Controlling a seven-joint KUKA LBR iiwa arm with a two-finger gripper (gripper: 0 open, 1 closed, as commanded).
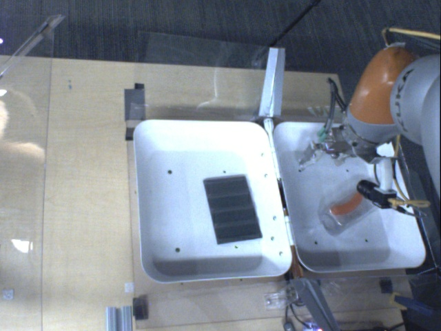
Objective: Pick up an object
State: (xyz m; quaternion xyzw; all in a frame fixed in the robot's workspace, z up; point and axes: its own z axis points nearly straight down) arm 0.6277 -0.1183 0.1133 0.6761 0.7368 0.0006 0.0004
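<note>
Gripper [327, 145] low in right bin [406, 257] – can't tell its state. Orange-clear object [346, 211] lies near, apart. Risk: slick, rounded obj could roll away – missed grab.

Dark ribbed rectangular pad [233, 209]: flat near the middle of the left bin [155, 185], long axis slightly tilted. Clear tube-like item with an orange-red end [346, 210]: lying slantwise in the right bin [406, 250], towards its right side.
</note>
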